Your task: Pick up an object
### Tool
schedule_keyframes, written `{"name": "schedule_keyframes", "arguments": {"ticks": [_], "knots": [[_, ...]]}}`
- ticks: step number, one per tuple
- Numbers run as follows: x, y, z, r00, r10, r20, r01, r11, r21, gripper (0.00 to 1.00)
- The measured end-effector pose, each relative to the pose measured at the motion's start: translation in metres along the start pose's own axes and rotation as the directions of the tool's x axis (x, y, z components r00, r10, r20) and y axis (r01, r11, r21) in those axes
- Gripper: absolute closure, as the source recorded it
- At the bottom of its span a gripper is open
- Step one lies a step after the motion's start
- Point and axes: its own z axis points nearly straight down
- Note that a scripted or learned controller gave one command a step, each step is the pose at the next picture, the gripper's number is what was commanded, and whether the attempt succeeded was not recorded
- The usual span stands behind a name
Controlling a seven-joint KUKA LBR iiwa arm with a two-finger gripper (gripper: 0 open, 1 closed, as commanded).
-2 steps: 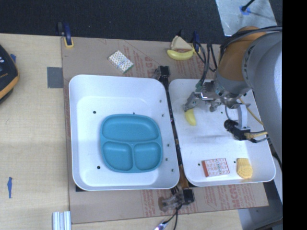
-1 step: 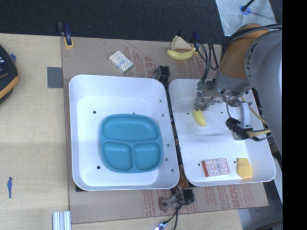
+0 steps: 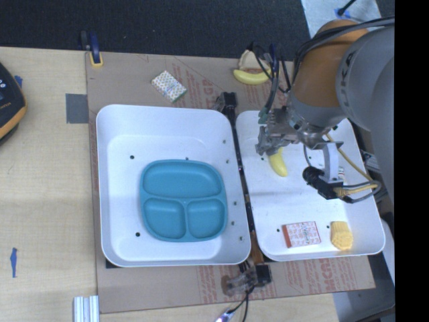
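Small yellow banana-shaped piece (image 3: 278, 164) in right bin (image 3: 295, 213), upper part, just below gripper (image 3: 273, 143). Looks like a toy: probably light, stiff plastic, smooth and curved, so likely to slip or roll if pinched near a tapered tip. Best taken across the thick middle, fingers square to the long axis. Top end of it tucked under the gripper's dark metalwork; lower end free on the white floor. Gripper low over the bin, at or nearly at the piece, possibly touching its top end. Opening of the fingers not readable from this slant; cables and wrist body crowd that spot, so cannot tell whether closed on the piece or merely above it. No lift evident: piece appears to rest on the bin floor. Elsewhere in right bin, near front edge: red-and-white card (image 3: 300, 234) and, just beside it, yellow block (image 3: 341, 235), both well apart from gripper. Left bin (image 3: 114, 180) with blue divided tray (image 3: 182, 199). Outside the bins, on the brown mat: second banana (image 3: 251, 74) and small patterned packet (image 3: 168, 85).
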Motion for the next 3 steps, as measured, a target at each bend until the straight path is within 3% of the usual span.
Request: {"name": "schedule_keyframes", "arguments": {"ticks": [1,2,3], "knots": [[-0.001,0.000,0.000,1.000,0.001,0.001,-0.001,1.000,0.002,0.00],[-0.047,0.014,0.000,1.000,0.004,0.002,-0.004,1.000,0.000,0.00],[-0.084,0.041,0.102,1.000,0.002,0.002,-0.002,1.000,0.004,0.00]]}}
